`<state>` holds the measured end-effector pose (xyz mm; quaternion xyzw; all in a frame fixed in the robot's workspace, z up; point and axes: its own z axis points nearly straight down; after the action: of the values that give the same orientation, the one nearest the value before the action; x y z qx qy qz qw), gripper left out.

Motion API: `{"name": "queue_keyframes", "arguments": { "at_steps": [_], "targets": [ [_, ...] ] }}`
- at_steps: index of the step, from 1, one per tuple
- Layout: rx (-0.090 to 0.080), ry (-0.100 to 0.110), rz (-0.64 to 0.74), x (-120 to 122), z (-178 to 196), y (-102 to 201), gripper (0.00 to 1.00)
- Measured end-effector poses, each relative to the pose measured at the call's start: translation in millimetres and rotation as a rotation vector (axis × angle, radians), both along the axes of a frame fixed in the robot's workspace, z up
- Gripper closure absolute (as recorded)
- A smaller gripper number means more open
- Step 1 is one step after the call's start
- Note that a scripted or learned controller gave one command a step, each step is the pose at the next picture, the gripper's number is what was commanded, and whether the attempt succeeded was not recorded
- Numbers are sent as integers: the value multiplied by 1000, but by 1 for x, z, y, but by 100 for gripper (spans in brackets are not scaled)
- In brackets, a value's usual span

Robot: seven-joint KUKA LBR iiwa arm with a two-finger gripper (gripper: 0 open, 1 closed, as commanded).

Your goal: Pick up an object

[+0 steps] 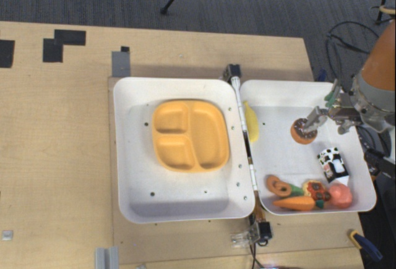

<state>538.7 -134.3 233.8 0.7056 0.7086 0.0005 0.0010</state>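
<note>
My gripper (328, 123) hangs over the upper right part of the right bin (272, 104), its two fingers spread apart and open. A brown chocolate donut (303, 132) lies at the tip of the left finger (314, 118), beside it and not between the two fingers. A black-and-white cow toy (333, 164) lies just below the gripper. Along the bin's front wall lie a brown pretzel-like ring (279, 186), an orange carrot (296, 203), a small multicoloured food piece (315, 189) and a pink-red peach (340, 195). A yellow banana (250, 120) rests against the left wall.
The left bin (133, 138) holds a yellow divided plate (189, 135) at its middle. A metal divider (242, 132) runs between the two bins. Black cables (346, 39) loop beyond the bench at the upper right.
</note>
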Motion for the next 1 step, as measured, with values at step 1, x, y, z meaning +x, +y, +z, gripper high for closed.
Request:
{"name": "queue_keyframes", "arguments": {
  "at_steps": [1],
  "targets": [
    [0,2,130,-9,-92,-65,0]
  ]
}}
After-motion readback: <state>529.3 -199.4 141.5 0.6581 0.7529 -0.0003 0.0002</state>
